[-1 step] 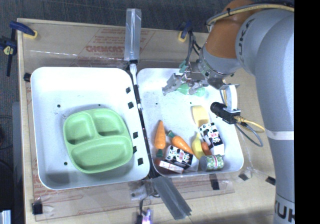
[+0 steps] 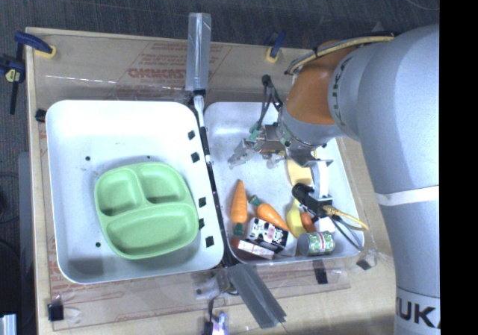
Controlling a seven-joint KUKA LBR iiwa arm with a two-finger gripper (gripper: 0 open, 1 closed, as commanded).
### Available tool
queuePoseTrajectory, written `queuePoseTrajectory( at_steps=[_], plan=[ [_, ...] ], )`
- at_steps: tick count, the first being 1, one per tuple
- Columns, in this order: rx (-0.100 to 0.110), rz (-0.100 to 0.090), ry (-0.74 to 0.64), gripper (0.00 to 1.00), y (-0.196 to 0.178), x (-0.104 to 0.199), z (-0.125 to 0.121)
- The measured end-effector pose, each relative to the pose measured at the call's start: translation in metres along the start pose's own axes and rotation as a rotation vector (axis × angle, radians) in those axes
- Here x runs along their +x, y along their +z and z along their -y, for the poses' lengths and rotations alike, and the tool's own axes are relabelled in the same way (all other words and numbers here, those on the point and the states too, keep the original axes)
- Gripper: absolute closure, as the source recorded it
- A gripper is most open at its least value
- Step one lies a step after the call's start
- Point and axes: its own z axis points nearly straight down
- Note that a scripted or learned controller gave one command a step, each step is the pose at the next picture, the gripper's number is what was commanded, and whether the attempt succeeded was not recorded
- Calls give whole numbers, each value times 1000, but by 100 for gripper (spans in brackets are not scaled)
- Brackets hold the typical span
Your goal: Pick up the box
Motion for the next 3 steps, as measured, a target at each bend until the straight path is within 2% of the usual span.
queuePoseTrajectory(
  at_steps=[1,2,3],
  plan=[
    [-1,0,-49,0,28,8,51],
    [-2,-2,320,0,16,-65,-17],
    [-1,-2,217,0,27,-17,-35]
  ],
)
